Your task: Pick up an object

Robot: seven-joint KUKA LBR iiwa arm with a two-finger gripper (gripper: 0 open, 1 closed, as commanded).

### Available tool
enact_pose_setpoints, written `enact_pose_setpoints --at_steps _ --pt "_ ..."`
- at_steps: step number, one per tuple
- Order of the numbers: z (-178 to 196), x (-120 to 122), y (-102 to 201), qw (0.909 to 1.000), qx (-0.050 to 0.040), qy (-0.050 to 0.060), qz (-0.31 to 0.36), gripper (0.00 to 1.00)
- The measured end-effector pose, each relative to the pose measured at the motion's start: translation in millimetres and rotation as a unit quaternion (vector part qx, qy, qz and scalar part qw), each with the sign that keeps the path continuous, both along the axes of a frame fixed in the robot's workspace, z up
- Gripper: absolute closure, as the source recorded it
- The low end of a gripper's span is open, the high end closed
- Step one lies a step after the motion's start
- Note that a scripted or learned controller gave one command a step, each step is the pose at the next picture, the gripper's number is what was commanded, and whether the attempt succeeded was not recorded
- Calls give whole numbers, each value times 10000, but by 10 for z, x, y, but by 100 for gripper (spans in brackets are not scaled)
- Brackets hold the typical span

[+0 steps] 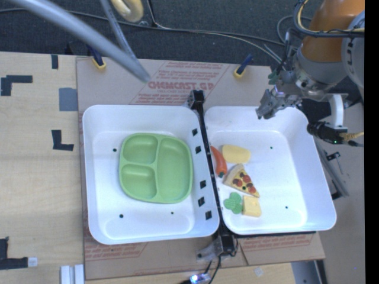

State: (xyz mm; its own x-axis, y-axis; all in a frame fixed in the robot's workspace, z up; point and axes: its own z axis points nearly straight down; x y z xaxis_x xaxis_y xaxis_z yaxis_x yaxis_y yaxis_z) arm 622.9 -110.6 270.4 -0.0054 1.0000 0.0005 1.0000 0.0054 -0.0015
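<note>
Toy food lies along the left side of the right bin [296,158]: carrot [219,160], yellow piece [236,154], pizza slice [241,180], broccoli [233,204], cheese [252,207]. The gripper [269,108] hangs above that bin's far edge, well apart; whether its jaws are open I cannot tell. A green plate [156,167] fills the left bin [100,158].

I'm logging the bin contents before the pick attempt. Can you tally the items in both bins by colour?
Green: 2, the divided tray in the left bin and a small leafy piece in the right bin
Yellow: 2, a rounded piece and a block
Orange-red: 1, a carrot-like stick
Mixed colours: 1, a pizza slice
Total: 6
</note>
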Motion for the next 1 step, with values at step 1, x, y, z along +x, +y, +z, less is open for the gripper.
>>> enact_pose_setpoints --at_steps 1 --pt "-123 91 533 10000 -4 3 -4 100"
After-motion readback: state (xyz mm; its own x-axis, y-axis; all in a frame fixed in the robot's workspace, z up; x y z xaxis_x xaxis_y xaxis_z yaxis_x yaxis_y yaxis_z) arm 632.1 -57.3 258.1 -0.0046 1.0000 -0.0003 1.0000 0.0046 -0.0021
